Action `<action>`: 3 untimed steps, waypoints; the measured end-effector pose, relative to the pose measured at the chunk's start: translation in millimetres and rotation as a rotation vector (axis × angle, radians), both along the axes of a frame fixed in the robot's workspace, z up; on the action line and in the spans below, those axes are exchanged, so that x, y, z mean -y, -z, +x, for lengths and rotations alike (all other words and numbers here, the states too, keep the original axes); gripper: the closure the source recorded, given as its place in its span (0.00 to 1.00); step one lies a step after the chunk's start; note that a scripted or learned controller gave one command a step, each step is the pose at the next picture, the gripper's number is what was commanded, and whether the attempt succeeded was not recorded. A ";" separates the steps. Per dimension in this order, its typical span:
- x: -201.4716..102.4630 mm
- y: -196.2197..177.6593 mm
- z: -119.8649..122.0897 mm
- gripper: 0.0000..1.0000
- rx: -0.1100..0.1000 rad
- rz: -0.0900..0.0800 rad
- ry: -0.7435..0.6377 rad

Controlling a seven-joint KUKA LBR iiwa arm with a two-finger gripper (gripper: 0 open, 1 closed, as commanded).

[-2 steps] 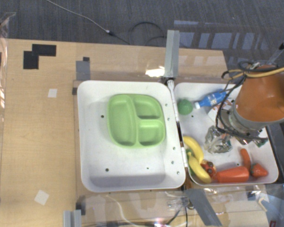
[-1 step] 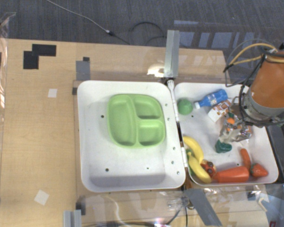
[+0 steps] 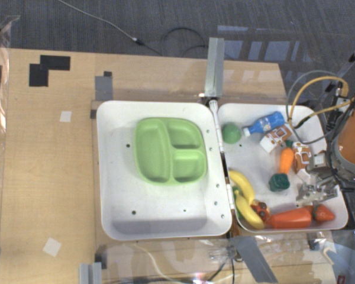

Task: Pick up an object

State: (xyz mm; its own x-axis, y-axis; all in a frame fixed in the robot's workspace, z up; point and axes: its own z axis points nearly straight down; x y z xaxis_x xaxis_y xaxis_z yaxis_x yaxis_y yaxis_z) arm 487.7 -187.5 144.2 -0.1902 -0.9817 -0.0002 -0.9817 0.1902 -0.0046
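The gripper (finger state unclear) hung just above the pepper, which looked light, smooth, slippery; best grasped mid-body.

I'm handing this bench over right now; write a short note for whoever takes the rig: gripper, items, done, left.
Gripper: low over the right bin, near its right wall; nothing visibly held.
Right bin items: blue bottle, green ball, carrot, dark green piece, bananas, long red-orange vegetable.
Left bin: green divided plate.
Done: nothing lifted.
Left: grasp one item and raise it.
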 end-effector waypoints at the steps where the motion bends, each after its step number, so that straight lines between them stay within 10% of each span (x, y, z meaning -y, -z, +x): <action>1: 9.2 -110.4 32.2 1.00 0.010 -0.004 -0.154; 2: 17.9 51.4 2.5 1.00 0.005 -0.002 -0.147; 3: 11.3 51.4 4.1 0.00 0.008 0.007 -0.154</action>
State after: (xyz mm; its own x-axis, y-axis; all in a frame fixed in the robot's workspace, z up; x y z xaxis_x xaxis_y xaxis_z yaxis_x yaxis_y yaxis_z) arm 491.8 -198.8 92.7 -0.0374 -0.9993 -0.0079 -0.9992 0.0374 -0.0116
